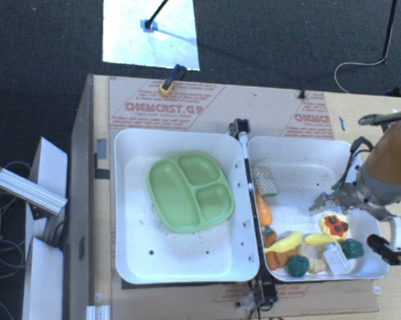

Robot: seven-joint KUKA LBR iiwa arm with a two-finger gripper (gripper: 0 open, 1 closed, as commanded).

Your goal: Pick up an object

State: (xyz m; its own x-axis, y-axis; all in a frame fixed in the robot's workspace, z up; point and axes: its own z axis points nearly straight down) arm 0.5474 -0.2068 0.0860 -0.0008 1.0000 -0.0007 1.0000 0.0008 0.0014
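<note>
Gripper (330, 201) hangs low inside the right bin (299, 153), but I cannot tell how it is set. Next door, the left bin (130, 186) holds a big green tray (189, 192). Just below the gripper lies a small pizza toy (334, 226) — the nearest thing to grab. To do it well, I think it should drop straight over the pizza, not the crowded toys beside it.

Grey arm (383, 189) with orange band (392, 153), black cable, metal claw (327, 201).
</note>
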